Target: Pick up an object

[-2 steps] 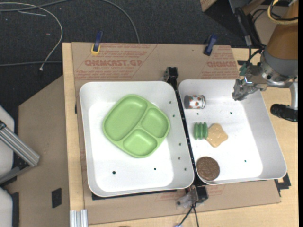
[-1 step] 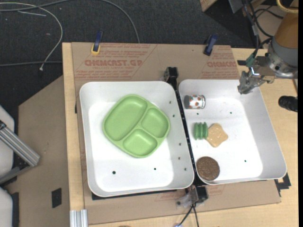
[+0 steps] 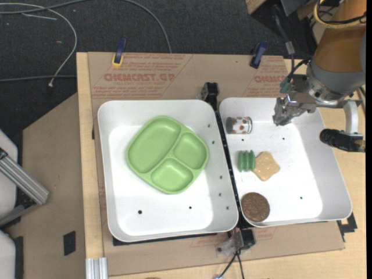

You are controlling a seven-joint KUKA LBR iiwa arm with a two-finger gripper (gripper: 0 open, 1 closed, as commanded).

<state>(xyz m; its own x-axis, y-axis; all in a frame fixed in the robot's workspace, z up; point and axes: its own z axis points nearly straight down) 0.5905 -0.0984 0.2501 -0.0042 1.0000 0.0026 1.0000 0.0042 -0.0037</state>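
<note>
The right bin [image 3: 314, 173] holds a small can lying on its side [image 3: 239, 125], a green ridged piece [image 3: 247, 160], a tan cracker-shaped piece [image 3: 266, 165] touching it, and a brown round disc [image 3: 255, 206] near the front rim. My gripper [image 3: 283, 116] hangs over the bin's back part, to the right of the can and apart from it. Nothing shows between its fingertips.
The left bin [image 3: 116, 208] bears a green three-compartment plate [image 3: 167, 154]. A black divider with clamps runs between the bins. Blue clamps [image 3: 258, 55] hold the cardboard bench at the back. The arm's orange band [image 3: 340, 51] looms at the right.
</note>
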